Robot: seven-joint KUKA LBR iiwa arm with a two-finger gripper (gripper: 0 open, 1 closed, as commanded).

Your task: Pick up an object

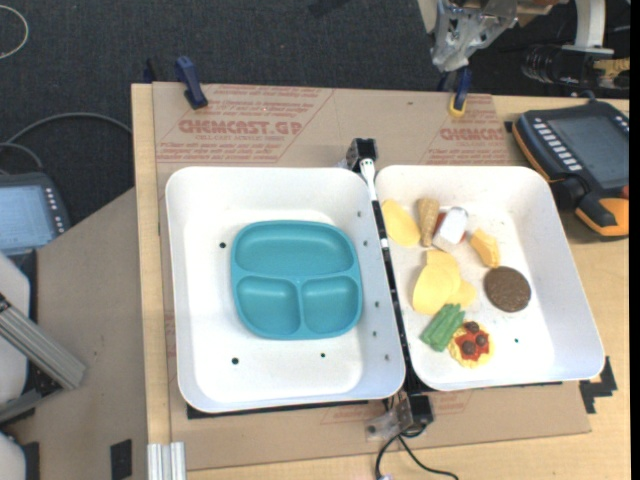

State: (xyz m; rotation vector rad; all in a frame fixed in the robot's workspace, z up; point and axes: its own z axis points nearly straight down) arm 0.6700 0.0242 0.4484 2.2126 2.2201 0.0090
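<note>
The right bin point(560, 268) holds several toy foods. A yellow piece point(401, 224) lies at its left, with a cone point(428, 218) and a white and red item point(450, 227) beside it. Further right are a small orange piece point(486, 247) and a brown round cookie point(507, 289). A larger yellow piece point(437, 282) sits mid-bin, with a green piece point(441, 326) and a pizza slice point(471, 344) below it. My gripper point(453, 56) hangs above the bench's far edge, beyond the right bin and well apart from the foods.
The left bin point(200, 338) holds a teal divided plate point(296, 277). A blue clamp point(191, 83) and a yellow-and-blue clamp point(459, 98) grip the far edge of the board. A teach pendant point(580, 153) lies right of the right bin.
</note>
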